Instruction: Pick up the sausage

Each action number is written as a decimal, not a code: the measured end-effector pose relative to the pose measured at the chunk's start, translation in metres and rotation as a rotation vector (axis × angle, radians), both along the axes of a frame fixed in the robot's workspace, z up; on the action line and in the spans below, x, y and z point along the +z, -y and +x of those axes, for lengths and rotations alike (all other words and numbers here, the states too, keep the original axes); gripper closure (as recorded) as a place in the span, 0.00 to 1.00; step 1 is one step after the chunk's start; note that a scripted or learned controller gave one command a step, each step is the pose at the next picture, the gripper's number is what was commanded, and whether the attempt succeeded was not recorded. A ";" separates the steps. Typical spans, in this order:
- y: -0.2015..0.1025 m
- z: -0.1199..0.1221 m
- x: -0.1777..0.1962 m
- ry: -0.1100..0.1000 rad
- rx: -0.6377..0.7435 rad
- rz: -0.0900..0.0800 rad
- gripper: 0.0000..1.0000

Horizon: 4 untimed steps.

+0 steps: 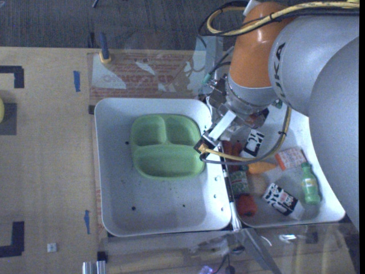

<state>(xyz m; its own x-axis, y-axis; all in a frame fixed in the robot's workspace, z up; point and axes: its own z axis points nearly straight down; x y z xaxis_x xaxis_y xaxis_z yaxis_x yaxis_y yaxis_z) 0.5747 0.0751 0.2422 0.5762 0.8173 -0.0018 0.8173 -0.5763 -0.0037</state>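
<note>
A dark red-brown oblong piece, which looks like the sausage (232, 149), lies in the right bin (331, 210) close to its left wall. It is partly hidden under the arm's wrist. My gripper (242, 129) hangs over that spot, below the orange band, and the wrist covers its tips. I cannot tell whether it touches the sausage.
A green divided plate (166, 146) sits in the left bin (114, 170). The right bin also holds a black-and-white tag (253, 144), an orange piece (261, 167), a small can (238, 182), a red item (247, 205), a black-and-white carton (280, 200), a green bottle (309, 184) and a pink packet (290, 157).
</note>
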 end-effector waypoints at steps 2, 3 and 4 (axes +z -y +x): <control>-0.149 0.050 0.019 0.004 -0.556 0.000 1.00; -0.148 0.068 0.043 0.006 -0.759 -0.001 1.00; -0.149 0.058 -0.048 0.002 -0.686 -0.003 1.00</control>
